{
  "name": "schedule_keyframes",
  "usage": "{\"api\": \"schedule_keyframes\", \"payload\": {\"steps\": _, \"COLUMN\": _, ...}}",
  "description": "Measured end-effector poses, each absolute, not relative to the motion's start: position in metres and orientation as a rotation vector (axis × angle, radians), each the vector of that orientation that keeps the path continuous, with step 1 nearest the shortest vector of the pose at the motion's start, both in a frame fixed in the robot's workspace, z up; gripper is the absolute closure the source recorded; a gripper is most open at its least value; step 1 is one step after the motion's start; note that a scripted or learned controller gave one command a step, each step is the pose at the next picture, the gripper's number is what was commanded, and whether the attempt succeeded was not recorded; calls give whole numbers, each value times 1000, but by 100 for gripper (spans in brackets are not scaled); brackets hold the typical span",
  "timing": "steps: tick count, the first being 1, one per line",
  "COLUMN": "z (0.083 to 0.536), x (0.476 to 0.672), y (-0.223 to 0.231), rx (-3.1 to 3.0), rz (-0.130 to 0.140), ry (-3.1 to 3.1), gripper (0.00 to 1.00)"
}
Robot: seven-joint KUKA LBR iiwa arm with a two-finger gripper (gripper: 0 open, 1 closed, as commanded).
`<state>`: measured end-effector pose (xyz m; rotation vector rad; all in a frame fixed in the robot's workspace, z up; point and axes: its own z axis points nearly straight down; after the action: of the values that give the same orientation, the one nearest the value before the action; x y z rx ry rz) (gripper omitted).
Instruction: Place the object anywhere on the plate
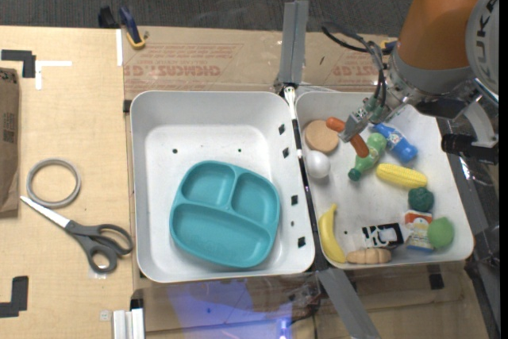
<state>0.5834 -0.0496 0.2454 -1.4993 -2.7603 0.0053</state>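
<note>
Pincer (355, 125) is hanging low over the upper part of the right bin (463, 194), reaching in from the orange-banded arm (440, 8) at the upper right of the frame. Whether it is apart or together I cannot tell; its tips are blending into the toys beneath, and nothing is plainly showing as clamped in it.

Just beside the tips, toward the lower right, a small red sausage-like piece (360, 144) is lying with its long axis running from upper left to lower right, roughly in line with the pincer's own slant. This looks like the likeliest thing to be picked, though that is a judgement. A tan round cookie (321, 136) is sitting just to the left, a white egg (317, 164) below that, and a blue bottle (397, 142) and a green vegetable (367, 159) are crowding in from the right.

Farther out, a teal divided plate (227, 213) is resting in the left bin (147, 171), toward the lower left of the frame, well apart from the pincer and across the wall where the two bins meet. Any carry is going to have to run leftward and downward in the frame over that wall.

On the tabletop (63, 123) at far left, scissors (83, 234) and a tape roll (53, 182) are lying.
</note>
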Motion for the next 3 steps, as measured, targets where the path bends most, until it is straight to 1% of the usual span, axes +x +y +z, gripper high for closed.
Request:
{"api": "schedule_keyframes", "payload": {"steps": 1, "z": 237, "x": 576, "y": 14, "rx": -1546, "rz": 4, "ry": -2733, "gripper": 100}}
{"api": "schedule_keyframes", "payload": {"steps": 2, "z": 190, "x": 542, "y": 84, "rx": -1389, "rz": 6, "ry": -2815, "gripper": 100}}
{"api": "schedule_keyframes", "payload": {"steps": 3, "z": 184, "x": 485, "y": 119, "rx": -1409, "rz": 4, "ry": -2806, "gripper": 100}}
